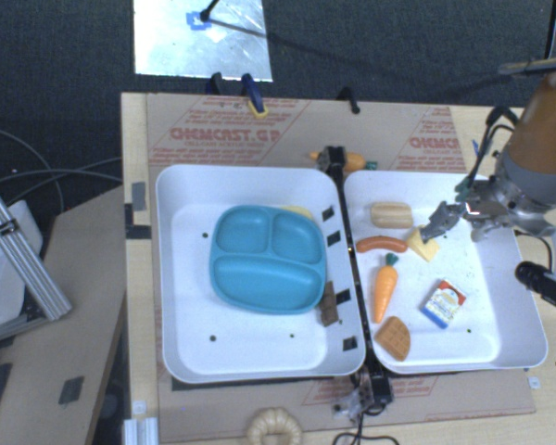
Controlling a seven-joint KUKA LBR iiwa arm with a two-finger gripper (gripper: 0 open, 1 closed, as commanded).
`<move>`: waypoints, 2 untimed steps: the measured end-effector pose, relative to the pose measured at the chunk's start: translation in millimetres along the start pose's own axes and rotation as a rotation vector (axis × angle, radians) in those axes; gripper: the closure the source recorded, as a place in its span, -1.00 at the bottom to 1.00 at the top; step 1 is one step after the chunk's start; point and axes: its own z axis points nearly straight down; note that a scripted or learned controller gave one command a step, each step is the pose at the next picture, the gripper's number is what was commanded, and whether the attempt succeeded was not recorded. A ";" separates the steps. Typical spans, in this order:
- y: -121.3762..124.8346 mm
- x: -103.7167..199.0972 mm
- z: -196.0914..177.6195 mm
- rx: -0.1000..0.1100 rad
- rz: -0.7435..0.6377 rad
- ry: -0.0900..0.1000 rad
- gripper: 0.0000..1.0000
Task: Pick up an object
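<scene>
The right bin [514,336] holds a pale bread roll [391,215], a red sausage [382,245], a carrot [385,288], a yellow cheese wedge [424,247], a small red, white and blue carton [443,304] and a brown biscuit [393,337]. My gripper [442,221] hangs low over the upper middle of this bin. Its tip sits just above and to the right of the cheese wedge, close to it. Nothing is visibly lifted.
The left bin [181,341] carries a blue divided plate [267,258], with a small brown piece [329,306] at its lower right and a yellow item [299,211] peeking from behind it. A black divider with clips [347,248] runs between the bins. The arm's grey body [537,170] overhangs the right bin's far corner.
</scene>
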 end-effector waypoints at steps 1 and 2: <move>2.3 0.2 -6.9 -0.012 -0.002 -0.002 -1.00; 12.5 -1.0 49.2 -0.010 -0.001 -0.001 -1.00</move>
